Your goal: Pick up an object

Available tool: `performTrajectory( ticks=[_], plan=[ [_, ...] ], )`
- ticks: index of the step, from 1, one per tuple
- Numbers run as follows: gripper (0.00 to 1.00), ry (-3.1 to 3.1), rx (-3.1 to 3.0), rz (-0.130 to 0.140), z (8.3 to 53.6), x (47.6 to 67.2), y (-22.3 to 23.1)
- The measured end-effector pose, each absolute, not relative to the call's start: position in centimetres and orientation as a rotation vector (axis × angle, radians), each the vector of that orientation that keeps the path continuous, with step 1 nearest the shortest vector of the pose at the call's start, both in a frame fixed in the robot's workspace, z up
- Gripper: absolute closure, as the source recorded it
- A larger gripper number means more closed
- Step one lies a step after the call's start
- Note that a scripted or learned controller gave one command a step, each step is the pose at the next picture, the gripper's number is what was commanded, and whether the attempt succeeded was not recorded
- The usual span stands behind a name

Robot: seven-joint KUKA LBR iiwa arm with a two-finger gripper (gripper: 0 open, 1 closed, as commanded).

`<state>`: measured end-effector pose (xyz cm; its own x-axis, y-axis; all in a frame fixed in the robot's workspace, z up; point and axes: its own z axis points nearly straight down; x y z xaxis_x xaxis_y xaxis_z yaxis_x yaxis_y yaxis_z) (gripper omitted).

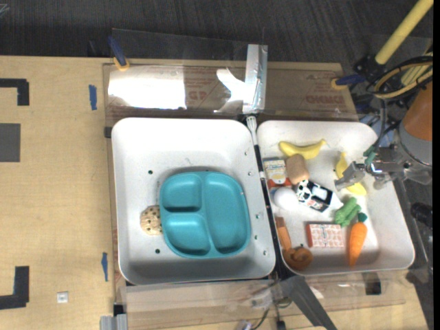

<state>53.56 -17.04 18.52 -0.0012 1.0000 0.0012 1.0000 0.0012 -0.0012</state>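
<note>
White bins: two, side by side; teal tray (204, 213) and cookie (150, 220) seen in left bin (130, 143).
Right bin (399, 232): banana (302, 147), carrot (355, 240), cow toy (313, 194), red box (326, 236).
Gripper (354, 172): seen at right bin's right edge, above yellow piece (342, 162); finger state can't be told.
Held obj: nothing seen btwn fingers.

Grey arm (412, 146), orange band, metallic tool (357, 172) with teal accents.

Teal divided plate (204, 214), yellow banana (302, 147), orange carrot (355, 241) with green top, black-and-white toy cow (313, 194)
</note>
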Motion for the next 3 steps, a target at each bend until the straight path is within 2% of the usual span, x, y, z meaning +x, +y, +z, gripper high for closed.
performTrajectory(
  ticks=[1, 2, 3],
  plan=[
    [0.00, -2.173, -2.272, -0.003, 9.5, 58.3, -19.7],
    [1.00, -2.174, -2.271, -0.005, 10.4, 58.4, -19.6],
    [1.00, -2.250, -2.199, -0.009, 20.6, 59.4, -11.3]
  ],
)
